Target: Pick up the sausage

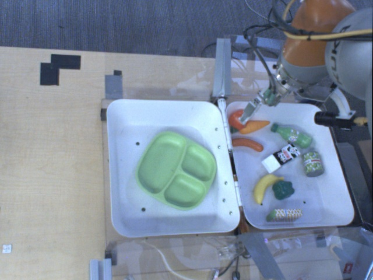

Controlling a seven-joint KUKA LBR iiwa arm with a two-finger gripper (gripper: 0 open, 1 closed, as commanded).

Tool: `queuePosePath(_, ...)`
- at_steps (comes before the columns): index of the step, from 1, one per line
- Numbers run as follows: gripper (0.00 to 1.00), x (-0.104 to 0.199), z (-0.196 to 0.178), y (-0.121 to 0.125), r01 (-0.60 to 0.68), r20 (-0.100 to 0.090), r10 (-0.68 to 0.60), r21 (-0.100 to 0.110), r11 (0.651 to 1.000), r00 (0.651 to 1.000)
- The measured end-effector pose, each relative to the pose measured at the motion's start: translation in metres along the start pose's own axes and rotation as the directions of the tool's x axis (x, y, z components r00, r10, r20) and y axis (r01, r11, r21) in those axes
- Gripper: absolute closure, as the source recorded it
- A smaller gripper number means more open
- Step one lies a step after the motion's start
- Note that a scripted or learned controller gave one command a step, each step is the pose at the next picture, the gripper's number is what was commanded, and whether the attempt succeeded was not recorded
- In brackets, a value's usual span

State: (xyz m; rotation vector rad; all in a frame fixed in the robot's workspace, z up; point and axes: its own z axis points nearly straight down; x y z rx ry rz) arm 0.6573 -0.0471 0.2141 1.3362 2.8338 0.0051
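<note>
The grey arm [326, 34] with its orange band is reaching in from the right over the far edge of the right bin [341, 209]. The left bin [122, 214] is holding a green divided plate [176, 169], which is lying tilted near its middle.

The gripper [249, 114] is hanging low over the right bin's far left corner, its tip pointing down and to the left toward a red-orange piece [235, 119] and an orange carrot [256, 125]. How far its jaws are standing apart cannot be told here, nor whether the tip is touching either piece; nothing is visibly sitting between them.

The sausage [247, 144], reddish-orange and slim, is lying flat by the right bin's left wall, just in front of the carrot and apart from the gripper.

A green bottle [291, 135] is lying to the right of the carrot. Nearer the front are sitting a black-and-white carton [281, 157], a small greenish can [313, 163], a banana [264, 188], a dark green piece [283, 189] touching it, and a corn cob [285, 214].
</note>
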Motion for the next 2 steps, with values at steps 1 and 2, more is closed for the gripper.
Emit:
queuePosePath(1, 0.0, -0.004, 0.114, -0.077, -0.092, -0.002, 0.092, 0.003, 0.996, 0.996)
queuePosePath(2, 1.0, -0.005, 0.102, -0.074, -0.09, 0.003, 0.09, -0.003, 0.996, 0.996)
